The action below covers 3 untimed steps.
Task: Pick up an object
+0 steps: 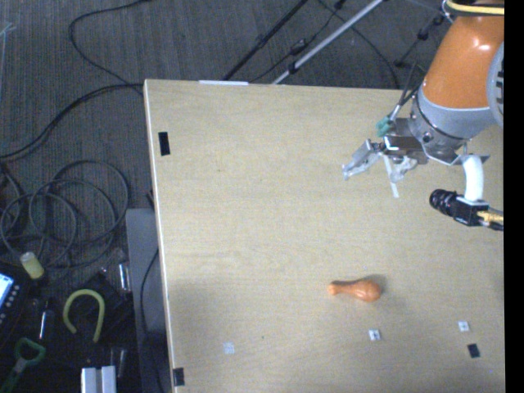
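A small orange object [357, 289], shaped like a drumstick with its thin end to the left, lies on the tan bench top [246, 219] toward the front. My gripper [374, 177] hangs over the bench's back right part, well behind the orange object and a little to its right. Its two silvery fingers [354, 166] are spread apart with nothing between them, so it is open. The grey wrist and orange band [467, 56] rise behind it at the right.
A black cylinder [452, 202] sticks out from the arm at the right. Small markers [374, 334] dot the bench's front, and a black tag [164, 143] sits by its left edge. Cables and tools [74, 301] lie on the floor to the left.
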### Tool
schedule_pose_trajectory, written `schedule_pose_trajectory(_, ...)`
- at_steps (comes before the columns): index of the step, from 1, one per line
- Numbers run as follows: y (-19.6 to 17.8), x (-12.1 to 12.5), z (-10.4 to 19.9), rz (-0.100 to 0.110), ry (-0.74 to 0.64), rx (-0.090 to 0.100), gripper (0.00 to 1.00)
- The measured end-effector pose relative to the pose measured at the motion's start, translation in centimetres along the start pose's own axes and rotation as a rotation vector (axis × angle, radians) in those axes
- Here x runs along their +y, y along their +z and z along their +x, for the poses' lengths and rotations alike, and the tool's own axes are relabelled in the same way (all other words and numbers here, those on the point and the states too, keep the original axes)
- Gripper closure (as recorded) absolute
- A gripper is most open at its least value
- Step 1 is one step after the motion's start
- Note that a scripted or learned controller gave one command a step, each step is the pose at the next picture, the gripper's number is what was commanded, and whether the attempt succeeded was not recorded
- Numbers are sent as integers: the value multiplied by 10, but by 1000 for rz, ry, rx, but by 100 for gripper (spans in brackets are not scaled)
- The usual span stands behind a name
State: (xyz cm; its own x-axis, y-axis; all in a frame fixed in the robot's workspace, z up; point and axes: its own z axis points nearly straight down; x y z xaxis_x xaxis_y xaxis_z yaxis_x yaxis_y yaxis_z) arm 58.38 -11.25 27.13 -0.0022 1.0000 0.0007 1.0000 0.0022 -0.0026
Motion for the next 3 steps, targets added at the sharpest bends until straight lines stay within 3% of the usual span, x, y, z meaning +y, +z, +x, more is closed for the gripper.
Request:
schedule_pose_trajectory(1,44,50,-28,-1,-136,-3,0)
schedule_pose_trajectory(2,78,84,-64,-1,-143,-4,0)
schedule_pose_trajectory(3,111,84,-112,-1,-194,-4,0)
